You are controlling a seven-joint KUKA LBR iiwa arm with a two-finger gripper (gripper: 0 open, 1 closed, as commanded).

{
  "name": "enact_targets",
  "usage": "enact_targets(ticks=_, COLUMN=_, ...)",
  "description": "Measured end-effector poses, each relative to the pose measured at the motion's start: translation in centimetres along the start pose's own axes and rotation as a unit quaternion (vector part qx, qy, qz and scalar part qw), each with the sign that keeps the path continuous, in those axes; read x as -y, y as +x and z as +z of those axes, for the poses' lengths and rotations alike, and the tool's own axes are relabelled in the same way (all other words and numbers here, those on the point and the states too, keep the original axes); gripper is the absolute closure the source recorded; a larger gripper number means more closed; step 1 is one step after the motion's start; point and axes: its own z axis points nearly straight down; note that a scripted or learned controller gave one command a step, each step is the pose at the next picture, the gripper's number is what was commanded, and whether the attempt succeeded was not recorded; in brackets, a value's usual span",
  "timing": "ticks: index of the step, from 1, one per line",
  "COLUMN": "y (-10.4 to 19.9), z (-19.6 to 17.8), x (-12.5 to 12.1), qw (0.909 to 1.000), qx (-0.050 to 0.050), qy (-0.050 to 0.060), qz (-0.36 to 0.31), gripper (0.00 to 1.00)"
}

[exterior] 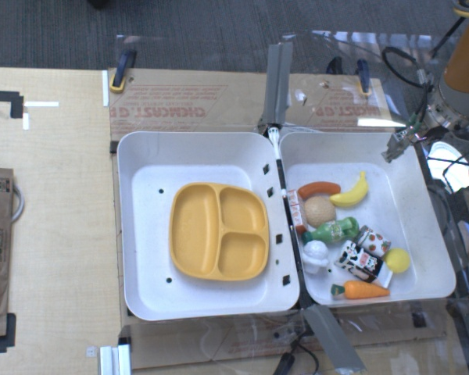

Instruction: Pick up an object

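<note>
Nearest to where I stood, a toy carrot (360,290) lay along the front wall of the right bin (422,201), its green top pointing left. Just behind it sat a small cow-patterned carton (361,261), tilted, with a yellow lemon (398,261) beside it on the right and a white figure (315,255) to its left. A green bottle (332,230) lay on its side above those, touching a round beige ball (320,209). Farther back a red sausage (319,189) and a yellow banana (352,193) rested near each other, the banana curving up toward the back wall. All of these toys were bunched in the left and front part of that bin.

Beside it, the left bin (141,209) held a yellow divided plate (219,230) with three compartments, lying flat near the middle.

Over the right bin's back right corner, the fingers (399,142) hung above the rim, well apart from the toys. I could not tell how far they were parted, and nothing showed between them. Behind the bins, cardboard (187,100) covered the tabletop (55,170).
</note>
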Motion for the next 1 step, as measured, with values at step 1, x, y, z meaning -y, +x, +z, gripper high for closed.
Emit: enact_targets(ticks=1, y=-1.75, z=-0.10, x=0.06, qw=0.9999, qx=0.000, qy=0.000, qz=0.016, gripper=1.00)
